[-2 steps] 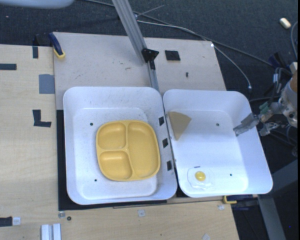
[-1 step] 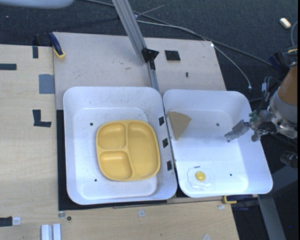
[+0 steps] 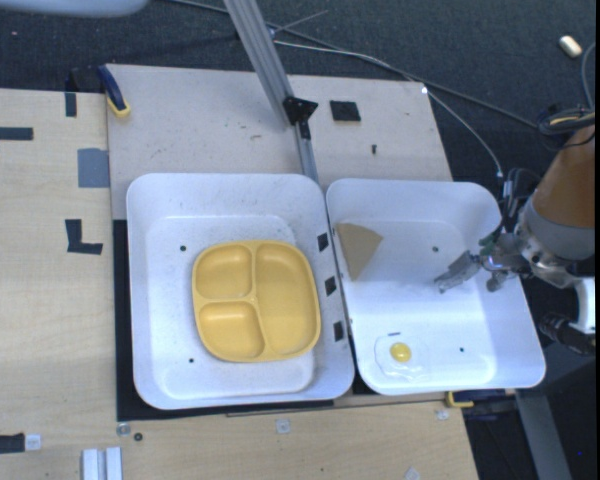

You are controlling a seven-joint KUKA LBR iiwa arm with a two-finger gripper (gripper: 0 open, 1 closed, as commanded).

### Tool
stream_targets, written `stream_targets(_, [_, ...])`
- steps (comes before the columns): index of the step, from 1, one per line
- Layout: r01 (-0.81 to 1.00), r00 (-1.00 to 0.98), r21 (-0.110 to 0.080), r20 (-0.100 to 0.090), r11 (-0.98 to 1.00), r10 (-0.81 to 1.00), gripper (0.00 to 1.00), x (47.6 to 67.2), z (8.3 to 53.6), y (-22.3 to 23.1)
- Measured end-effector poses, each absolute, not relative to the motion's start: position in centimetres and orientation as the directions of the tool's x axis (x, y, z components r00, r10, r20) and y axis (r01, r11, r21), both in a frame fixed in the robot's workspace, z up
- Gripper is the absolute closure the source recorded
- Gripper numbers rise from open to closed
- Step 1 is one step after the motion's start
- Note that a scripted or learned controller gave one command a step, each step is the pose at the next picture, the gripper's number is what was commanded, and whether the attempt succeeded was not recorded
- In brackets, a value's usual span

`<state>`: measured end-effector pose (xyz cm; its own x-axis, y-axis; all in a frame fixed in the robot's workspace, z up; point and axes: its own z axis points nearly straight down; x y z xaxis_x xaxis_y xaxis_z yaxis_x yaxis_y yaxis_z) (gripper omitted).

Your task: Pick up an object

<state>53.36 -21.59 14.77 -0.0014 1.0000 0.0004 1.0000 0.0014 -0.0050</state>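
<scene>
Apparently empty, the jaws (image 3: 474, 271) hang over the right bin (image 3: 510, 298); whether they are parted I cannot tell. Nearby lies a fried egg (image 3: 399, 354).

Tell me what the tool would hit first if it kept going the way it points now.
The tool points left and slightly down over the right bin. It would probably meet that bin's bare white floor first; the brown card sits above that line, the fried egg below. Depth is unclear.

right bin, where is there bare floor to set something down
Bare floor runs across the shallow white right bin between the tan triangular card at its left wall and the grey tool at its right. It is tighter near the front, around the white fried egg toy.
</scene>
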Motion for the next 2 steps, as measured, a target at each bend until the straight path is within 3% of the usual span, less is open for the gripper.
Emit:
stream_targets(1, [1.000,-0.001,0.000,-0.002,0.001,1.000,0.00,53.8,8.6,-21.5])
stream_targets(2, [1.000,-0.002,0.004,-0.005,0.002,1.000,1.00,53.9,10.0,-21.6])
